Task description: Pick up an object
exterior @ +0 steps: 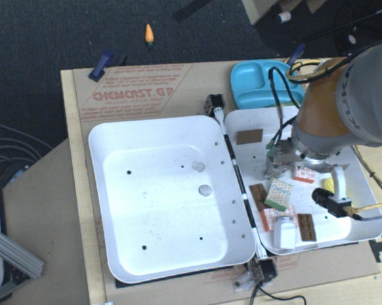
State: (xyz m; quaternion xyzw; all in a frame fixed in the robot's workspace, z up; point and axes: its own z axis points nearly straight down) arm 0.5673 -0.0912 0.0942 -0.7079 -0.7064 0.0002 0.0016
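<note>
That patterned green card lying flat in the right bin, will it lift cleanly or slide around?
The patterned card looks thin and flat, so probably light and bendy. It overlaps neighbouring pieces in the right bin, so an edge might catch, yet it may well slide on the smooth white floor.

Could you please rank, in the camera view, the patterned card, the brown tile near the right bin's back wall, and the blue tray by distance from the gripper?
From the gripper:
1. Patterned card, just in front of it in the right bin.
2. Brown tile, behind it and toward the left bin.
3. Blue tray, outside the bin, behind it.
</note>
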